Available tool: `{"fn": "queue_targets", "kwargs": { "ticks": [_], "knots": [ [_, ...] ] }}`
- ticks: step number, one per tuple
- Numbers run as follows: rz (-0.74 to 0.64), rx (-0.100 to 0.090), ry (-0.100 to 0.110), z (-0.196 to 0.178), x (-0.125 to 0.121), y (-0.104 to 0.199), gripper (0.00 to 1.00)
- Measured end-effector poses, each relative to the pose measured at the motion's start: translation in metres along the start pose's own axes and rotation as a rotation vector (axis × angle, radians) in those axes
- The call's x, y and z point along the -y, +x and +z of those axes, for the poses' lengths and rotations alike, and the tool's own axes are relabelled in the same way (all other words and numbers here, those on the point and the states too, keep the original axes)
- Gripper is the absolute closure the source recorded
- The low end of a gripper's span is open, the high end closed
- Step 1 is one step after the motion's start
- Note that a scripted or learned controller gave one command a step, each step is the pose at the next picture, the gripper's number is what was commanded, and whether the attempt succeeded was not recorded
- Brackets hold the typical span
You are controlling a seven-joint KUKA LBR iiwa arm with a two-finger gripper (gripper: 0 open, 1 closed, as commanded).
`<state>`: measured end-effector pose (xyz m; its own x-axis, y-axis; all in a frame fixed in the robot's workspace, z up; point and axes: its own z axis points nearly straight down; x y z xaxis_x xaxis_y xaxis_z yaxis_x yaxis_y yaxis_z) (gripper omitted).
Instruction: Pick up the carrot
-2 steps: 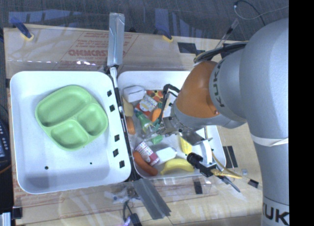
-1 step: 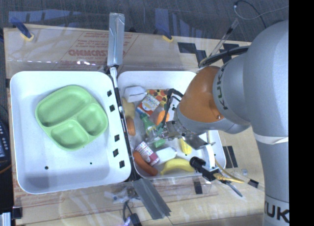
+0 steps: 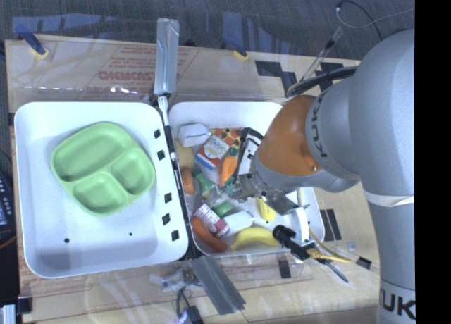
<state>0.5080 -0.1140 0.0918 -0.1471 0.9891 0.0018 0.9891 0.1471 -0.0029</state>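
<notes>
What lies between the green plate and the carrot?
In the camera view, between the green plate and the carrot come bare floor of the left bin, the two bins' meeting walls, then a small carton beside the carrot.

Green divided plate [image 3: 103, 167] in left bin [image 3: 28, 175]; banana [image 3: 255, 238] in right bin [image 3: 232, 110].

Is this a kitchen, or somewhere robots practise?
Probably a robot lab, not a kitchen. A big grey arm reaches into a white bin of toy-like food, such as a banana and a carrot. Beside it, another bin holds a green divided plate.
</notes>
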Motion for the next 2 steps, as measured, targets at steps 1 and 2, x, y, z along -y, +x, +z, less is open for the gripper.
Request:
{"fn": "queue_targets", "kwargs": {
  "ticks": [1, 2],
  "knots": [
    [-0.168, 0.001, -0.001, -0.0002, -0.0424, -0.0357, 0.0],
    [-0.172, 0.001, 0.0, -0.0095, -0.0422, -0.0357, 1.0]
  ]
}}
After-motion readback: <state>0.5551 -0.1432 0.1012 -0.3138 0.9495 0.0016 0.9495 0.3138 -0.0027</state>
